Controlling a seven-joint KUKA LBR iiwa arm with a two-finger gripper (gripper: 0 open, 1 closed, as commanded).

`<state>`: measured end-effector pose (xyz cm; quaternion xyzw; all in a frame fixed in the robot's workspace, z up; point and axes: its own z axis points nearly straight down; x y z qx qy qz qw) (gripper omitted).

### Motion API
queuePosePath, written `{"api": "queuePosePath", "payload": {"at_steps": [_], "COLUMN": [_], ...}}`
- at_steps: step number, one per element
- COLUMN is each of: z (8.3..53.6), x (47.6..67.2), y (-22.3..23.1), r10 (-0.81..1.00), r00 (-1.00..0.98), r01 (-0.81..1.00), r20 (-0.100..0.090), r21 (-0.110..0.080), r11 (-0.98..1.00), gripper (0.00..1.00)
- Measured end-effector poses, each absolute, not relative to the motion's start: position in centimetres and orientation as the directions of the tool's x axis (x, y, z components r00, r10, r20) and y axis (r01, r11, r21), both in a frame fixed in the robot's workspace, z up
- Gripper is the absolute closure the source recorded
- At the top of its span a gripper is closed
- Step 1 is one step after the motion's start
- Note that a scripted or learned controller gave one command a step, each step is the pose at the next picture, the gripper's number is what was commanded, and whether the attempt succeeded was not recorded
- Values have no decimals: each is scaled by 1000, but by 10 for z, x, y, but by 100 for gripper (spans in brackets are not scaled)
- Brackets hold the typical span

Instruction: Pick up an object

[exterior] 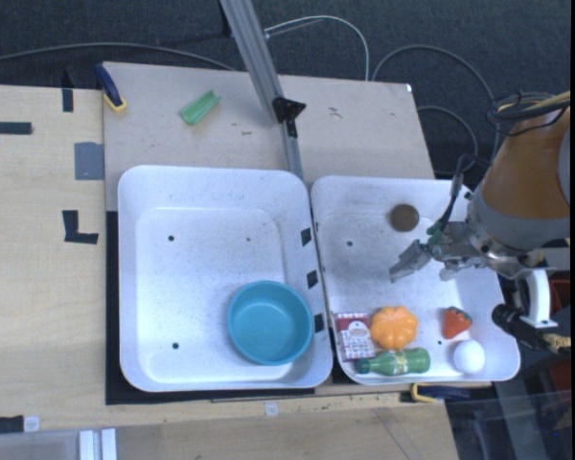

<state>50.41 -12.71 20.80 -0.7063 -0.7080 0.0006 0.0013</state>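
Our pincer (pixel 424 261) hangs spread open and holding nothing at centre right of the frame, over the right bin (pixel 359 209); we see the orange pumpkin (pixel 394 327) nearest, just below and slightly left, round with no long axis

The arm (pixel 527 175) is cut off by the right edge, and its wrist hides part of the right bin's (pixel 364 209) far corner.
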Motion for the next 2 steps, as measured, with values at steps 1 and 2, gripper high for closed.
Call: {"api": "queuePosePath", "payload": {"at_steps": [1,2], "z": [208,146], "x": [504,501], "y": [-127,-133], "r10": [1000,1000], "r00": [-2,-1], "r01": [1000,1000], "r20": [1,1], "r21": [-2,-9], "r11": [2,1], "gripper": [0,0]}}
